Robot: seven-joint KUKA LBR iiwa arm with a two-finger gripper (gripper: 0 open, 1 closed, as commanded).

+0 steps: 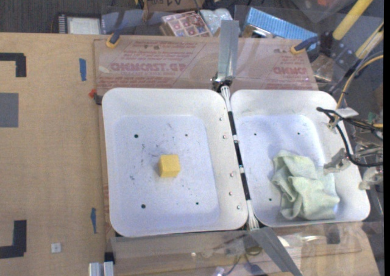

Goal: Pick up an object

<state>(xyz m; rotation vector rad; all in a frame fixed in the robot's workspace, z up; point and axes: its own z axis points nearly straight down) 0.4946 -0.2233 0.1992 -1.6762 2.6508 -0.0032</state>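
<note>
Gripper (352,160), as far as it can be made out among black cables (341,131), is sitting at the right bin's (268,110) 3 o'clock rim; wide or narrow, I cannot tell. Yellow block (170,166) is lying alone at the left bin's (122,110) centre, with open floor all round. Crumpled green cloth (303,187) is filling the right bin's 5 o'clock corner. Red lettering (141,65) beyond 12 o'clock is showing mirrored and unclear.

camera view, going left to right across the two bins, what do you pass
left bin → yellow block → divider between the bins → right bin → green cloth
</note>
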